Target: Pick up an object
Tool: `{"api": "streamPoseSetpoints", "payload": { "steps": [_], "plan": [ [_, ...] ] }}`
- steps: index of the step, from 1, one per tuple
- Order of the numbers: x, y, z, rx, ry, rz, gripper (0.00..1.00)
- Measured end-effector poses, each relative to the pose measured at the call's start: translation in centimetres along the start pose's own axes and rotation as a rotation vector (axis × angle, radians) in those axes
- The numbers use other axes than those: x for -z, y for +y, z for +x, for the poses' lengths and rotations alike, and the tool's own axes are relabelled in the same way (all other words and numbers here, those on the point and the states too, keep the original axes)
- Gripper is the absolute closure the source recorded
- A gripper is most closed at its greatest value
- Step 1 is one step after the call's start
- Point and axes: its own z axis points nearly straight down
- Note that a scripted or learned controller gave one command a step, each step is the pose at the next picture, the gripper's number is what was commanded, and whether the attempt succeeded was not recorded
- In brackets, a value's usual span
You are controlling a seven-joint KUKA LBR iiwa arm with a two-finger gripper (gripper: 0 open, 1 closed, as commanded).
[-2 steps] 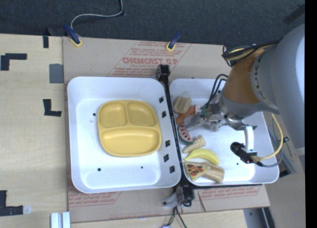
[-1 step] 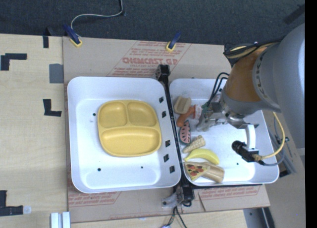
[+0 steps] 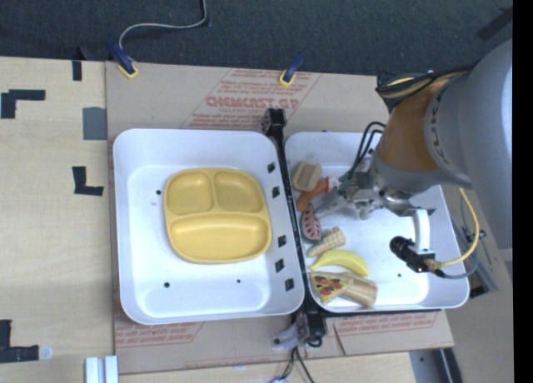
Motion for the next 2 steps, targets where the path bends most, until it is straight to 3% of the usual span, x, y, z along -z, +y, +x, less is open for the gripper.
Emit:
{"api": "streamPoseSetpoints", "payload": {
  "steps": [1, 2],
  "plan": [
    [-1.97, 5.85, 0.17, 0.003, 0.006, 0.005, 0.0],
    [-1.07, 5.76, 0.12, 0.004, 0.005, 0.008, 1.0]
  ]
}}
